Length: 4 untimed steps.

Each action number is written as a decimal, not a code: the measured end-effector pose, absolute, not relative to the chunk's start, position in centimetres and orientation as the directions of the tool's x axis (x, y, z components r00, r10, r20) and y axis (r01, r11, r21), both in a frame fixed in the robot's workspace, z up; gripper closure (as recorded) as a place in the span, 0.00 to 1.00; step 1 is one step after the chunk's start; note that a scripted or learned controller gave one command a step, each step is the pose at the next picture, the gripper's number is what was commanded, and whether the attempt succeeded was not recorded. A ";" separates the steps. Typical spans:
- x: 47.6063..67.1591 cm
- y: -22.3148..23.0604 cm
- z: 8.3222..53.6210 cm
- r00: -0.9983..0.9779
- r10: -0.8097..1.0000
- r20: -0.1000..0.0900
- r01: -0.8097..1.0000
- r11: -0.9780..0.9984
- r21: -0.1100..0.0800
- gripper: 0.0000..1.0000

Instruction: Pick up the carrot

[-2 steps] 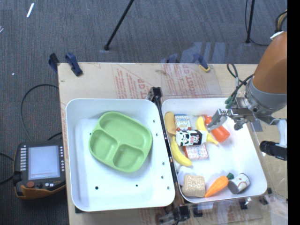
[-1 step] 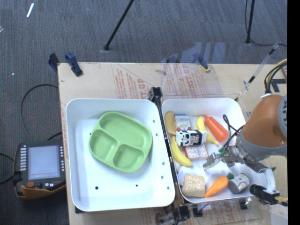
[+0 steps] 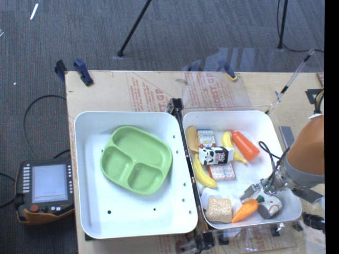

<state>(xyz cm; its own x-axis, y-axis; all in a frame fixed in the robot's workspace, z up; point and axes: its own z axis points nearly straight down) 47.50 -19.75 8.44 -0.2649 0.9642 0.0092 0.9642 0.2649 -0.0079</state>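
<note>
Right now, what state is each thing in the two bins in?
carrot: lying flat in the right bin, beside the gripper, not lifted
green plate: right way up in the left bin
milk carton: on its side
bananas: lying flat
bread: flat

One fixed cam, mounted high above the pale wooden bench (image 3: 132, 91), looks down at a slant from a fair distance; both shallow white plastic bins (image 3: 87, 142) fit in frame w/ grey carpet floor (image 3: 79, 25) beyond the far edge, and the grey-and-orange arm (image 3: 310, 152) enters from the right
</note>
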 end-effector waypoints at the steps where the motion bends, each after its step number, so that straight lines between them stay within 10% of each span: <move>1: 47.5 -19.9 9.1 -0.252 0.968 0.014 0.968 0.252 -0.010 1.00; 3: 47.7 -13.0 16.3 -0.323 0.946 0.004 0.946 0.323 -0.003 1.00; 4: 47.6 -13.1 16.2 -0.321 0.947 0.006 0.947 0.321 -0.006 0.00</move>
<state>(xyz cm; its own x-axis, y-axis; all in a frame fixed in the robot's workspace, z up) 47.62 -13.07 16.15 -0.3208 0.9471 0.0063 0.9471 0.3209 -0.0063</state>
